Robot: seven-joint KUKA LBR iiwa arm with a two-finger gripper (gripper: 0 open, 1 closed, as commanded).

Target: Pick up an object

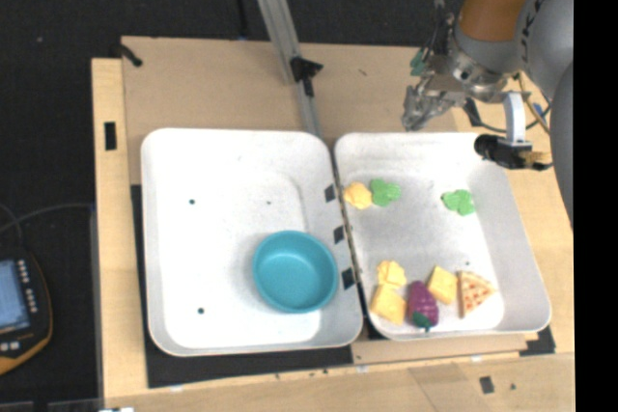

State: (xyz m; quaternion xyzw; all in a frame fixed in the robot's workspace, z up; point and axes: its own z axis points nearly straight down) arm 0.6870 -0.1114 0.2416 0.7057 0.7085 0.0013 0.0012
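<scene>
My gripper [418,116] hangs over the far rim of the right bin [502,207], pointing down, with nothing seen between its fingers. In that bin lie a yellow piece [358,196] and a green piece [384,192] near the left wall, and another green piece [459,202] to the right. Along the near side sit yellow chunks [389,291], a purple grape bunch [422,303], a yellow cube [442,284] and a pizza slice [473,290]. All lie well below and nearer than the gripper.
The left bin [193,178] holds a blue bowl [294,271] near its right wall. A grey metal pole [275,14] slants up from the bench behind the bins. A handheld pendant [19,309] lies at far left off the bench.
</scene>
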